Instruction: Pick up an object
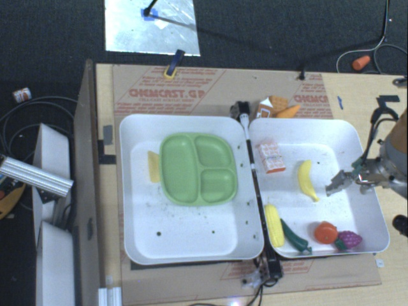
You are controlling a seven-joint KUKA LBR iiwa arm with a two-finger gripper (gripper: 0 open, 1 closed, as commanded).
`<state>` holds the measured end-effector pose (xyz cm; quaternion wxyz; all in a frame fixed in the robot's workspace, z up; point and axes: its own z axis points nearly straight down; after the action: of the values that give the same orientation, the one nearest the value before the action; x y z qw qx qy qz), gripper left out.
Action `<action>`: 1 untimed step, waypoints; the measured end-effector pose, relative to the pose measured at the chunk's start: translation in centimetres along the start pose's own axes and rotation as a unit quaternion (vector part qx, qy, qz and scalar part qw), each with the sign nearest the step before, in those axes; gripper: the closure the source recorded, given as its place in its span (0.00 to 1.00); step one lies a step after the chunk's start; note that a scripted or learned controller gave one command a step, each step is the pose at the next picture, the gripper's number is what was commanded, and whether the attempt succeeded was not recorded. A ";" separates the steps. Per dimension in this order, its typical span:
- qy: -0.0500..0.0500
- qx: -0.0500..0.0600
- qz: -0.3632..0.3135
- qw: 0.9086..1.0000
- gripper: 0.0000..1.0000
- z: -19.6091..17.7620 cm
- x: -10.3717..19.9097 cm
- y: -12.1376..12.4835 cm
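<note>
1. Arm [390,171] cut off at the right edge, beyond the right bin [357,139].
2. Gripper [338,185] above that bin: finger state too blurred to tell.
3. Yellow card [153,166] partly hidden under the green plate [197,169].
4. Print on the pink box [270,156], left of the banana [307,180]: too small to read.

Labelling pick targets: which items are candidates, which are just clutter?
Candidates, right bin:
banana
corn cob
green pepper
tomato
grapes
small box

Clutter:
green divided plate, left bin
carrot on the bench
foil sheet
</note>
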<state>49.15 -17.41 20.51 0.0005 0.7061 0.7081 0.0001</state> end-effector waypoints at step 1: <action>0.001 -0.006 -0.002 1.000 0.00 10.7 -0.9 6.9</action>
<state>56.05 -18.33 9.86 0.0040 0.7050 0.7091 0.0046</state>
